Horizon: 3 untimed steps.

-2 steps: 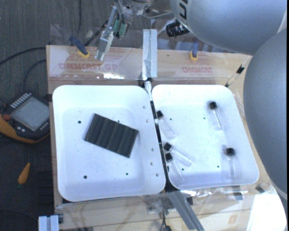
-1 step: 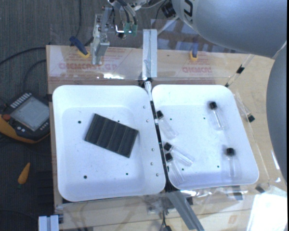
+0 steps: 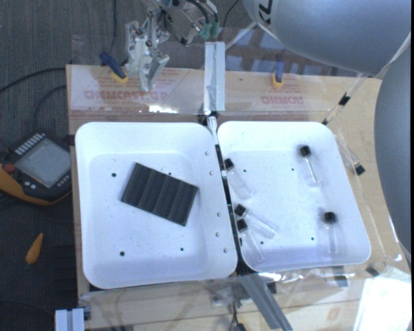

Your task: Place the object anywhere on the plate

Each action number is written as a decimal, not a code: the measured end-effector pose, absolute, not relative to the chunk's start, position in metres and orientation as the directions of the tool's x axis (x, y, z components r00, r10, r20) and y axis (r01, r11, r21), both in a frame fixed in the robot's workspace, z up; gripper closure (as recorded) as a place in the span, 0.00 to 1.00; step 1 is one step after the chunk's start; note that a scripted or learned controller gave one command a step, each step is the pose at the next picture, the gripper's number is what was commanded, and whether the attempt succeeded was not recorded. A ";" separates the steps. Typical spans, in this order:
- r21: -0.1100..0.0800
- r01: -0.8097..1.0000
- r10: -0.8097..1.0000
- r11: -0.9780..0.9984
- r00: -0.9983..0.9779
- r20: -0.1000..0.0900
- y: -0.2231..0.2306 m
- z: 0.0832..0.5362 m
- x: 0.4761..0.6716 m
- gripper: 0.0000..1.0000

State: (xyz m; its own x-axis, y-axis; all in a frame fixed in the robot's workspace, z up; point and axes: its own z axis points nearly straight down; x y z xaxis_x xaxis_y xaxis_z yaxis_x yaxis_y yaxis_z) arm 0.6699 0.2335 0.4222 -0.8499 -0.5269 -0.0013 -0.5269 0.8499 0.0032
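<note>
The surface [image 3: 90, 95] is a pale wooden board with faint red print along its far edge. Two shallow white bins stand on it side by side, both of smooth plastic with rounded corners. A strip of grey metal [image 3: 214, 78] runs from the far edge to the seam between them.

In the left bin [image 3: 96, 254] lies the plate [image 3: 159, 194], a flat dark grey rectangle with parallel ribs across its top. It lies turned at a slant, near the middle of the bin, and nothing rests on it.

In the right bin [image 3: 345, 247] lie several clear vials with black caps. They look like small glass or plastic tubes, thin and round. One vial [image 3: 308, 164] lies near the far right part of the bin, a second vial [image 3: 330, 229] near the right wall, and a few vials [image 3: 245, 219] lie along the left wall, close to the seam.

The tool [image 3: 146, 71] hangs above the far edge of the surface, beyond the left bin. It is of shiny metal with cables above it. Its two thin fingers stand a little apart and nothing is between them, so it is released. The vials are well apart from the tool, in the other bin. The plate is nearer to it, but also clearly apart.

The big grey arm [image 3: 331, 19] is smooth and rounded, in the upper right.

On the floor to the left lies a control pendant [image 3: 34, 167] with a grey screen and an orange rim.
</note>
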 end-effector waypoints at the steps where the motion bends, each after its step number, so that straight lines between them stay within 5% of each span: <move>1: 0.003 -0.698 -0.698 0.716 -0.716 -0.003 0.234 0.432 0.670 1.00; 3: 0.003 -0.977 -0.977 0.214 -0.214 -0.004 0.221 0.432 0.670 1.00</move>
